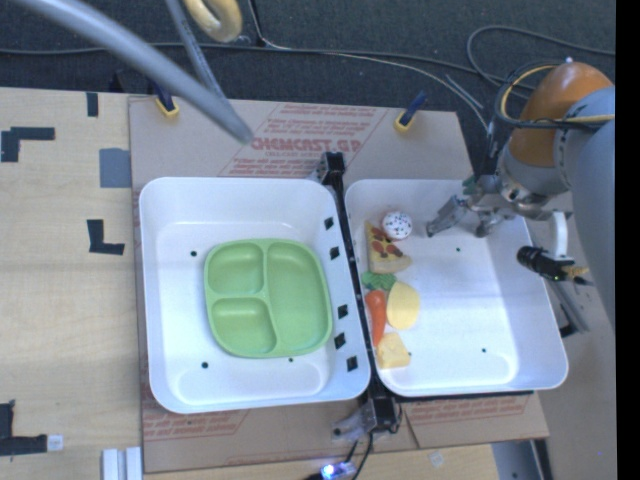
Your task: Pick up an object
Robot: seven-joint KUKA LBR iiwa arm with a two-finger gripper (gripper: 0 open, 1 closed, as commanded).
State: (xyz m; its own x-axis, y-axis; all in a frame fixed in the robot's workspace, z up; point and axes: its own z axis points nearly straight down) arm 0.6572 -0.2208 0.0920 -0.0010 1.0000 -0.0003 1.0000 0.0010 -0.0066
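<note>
1. Nearest the camera, the bench point(60, 368) shows a light wood top, with a sheet of brown cardboard point(300, 133) lying under both bins.
2. The left bin point(170, 368) holds a green divided plate point(268, 296) with three compartments, lying flat near the bin's middle.
3. The right bin point(500, 358) has its toy food gathered along its left wall. Closest to the camera is a yellow cheese wedge point(393, 350).
4. Just beyond the wedge lie an orange carrot point(376, 310) and a pale yellow rounded piece point(403, 305), side by side and touching.
5. Farther on is a pizza slice point(384, 249), and just behind it a small white ball with red spots point(397, 226).
6. The gripper point(440, 225) hangs over the far part of the right bin, to the right of the spotted ball and apart from it. Its dark fingers point left toward the food; nothing is seen between them, and how wide the jaws stand cannot be told.
7. Behind it the grey arm rises with its orange band point(545, 108) at the bin's far right corner.
8. Black cables point(420, 68) cross the dark floor beyond the bench.
</note>
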